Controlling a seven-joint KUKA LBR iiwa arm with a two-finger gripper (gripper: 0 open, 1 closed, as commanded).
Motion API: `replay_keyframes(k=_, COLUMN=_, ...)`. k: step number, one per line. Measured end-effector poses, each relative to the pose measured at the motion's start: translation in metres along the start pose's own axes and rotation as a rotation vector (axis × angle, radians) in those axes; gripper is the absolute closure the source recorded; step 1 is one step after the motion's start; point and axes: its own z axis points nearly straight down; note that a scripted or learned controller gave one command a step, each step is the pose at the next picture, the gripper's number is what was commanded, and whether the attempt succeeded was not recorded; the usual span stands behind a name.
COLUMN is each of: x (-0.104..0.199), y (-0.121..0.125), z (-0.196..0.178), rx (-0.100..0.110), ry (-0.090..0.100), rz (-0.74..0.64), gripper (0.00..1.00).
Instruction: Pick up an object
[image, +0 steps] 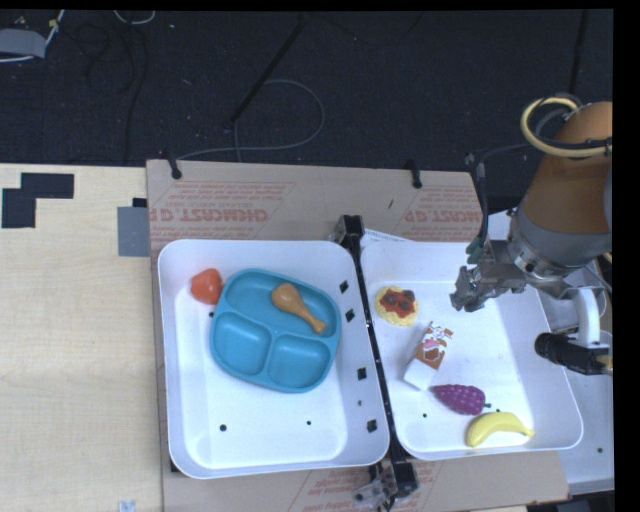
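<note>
Over the right bin's (560, 425) upper right part, the gripper (470, 292) hangs above bare white floor, with nothing seen between its fingers.

From this slanted view the gap between the dark fingers is too small and blurred to tell how far apart they stand. Just to the gripper's left lies a small round toy pizza (397, 305); below and left of it, a little white carton with a red print (430, 352) lies tilted, apart from the fingers. Farther down sit a purple bunch of grapes (459, 398) and, beside the bin's lower edge, a yellow banana (497, 428). Across the divider, the left bin (190, 430) holds a blue sectioned plate (272, 350) bearing a toy drumstick (298, 305), with a red tomato (206, 286) touching the plate's upper left rim.
</note>
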Motion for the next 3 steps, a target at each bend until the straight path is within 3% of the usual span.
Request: replay_keyframes(k=3, x=0.149, y=0.033, z=0.004, rx=-0.001, ry=0.000, rz=-0.001, gripper=1.00)
